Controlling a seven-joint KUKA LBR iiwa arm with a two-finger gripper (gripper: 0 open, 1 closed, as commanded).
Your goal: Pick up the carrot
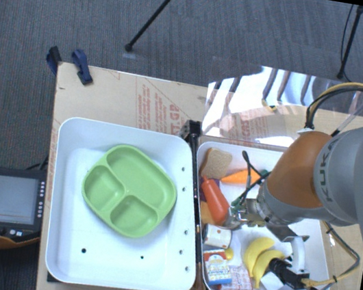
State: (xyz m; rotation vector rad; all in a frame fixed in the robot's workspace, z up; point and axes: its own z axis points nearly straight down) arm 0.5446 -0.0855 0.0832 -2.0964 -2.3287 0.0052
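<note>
Clutter was confined to the right bin (327, 251), where the carrot (238, 177) lay at the far side, just right of a slice of bread (217, 161) and beyond a red sausage-like toy (215, 201). The gripper (247, 213) was held low over the bin's middle, near the carrot but apart from it, presumably for an approach; whether its fingers were apart or together could not be told. A banana (258, 254) lay nearer. The left bin (56, 223) held a green divided plate (129, 191), likely as a drop spot.

Bright daylight glares off the reflective panel (272, 105) behind the bins; white surfaces slightly overexposed, focus soft.
</note>
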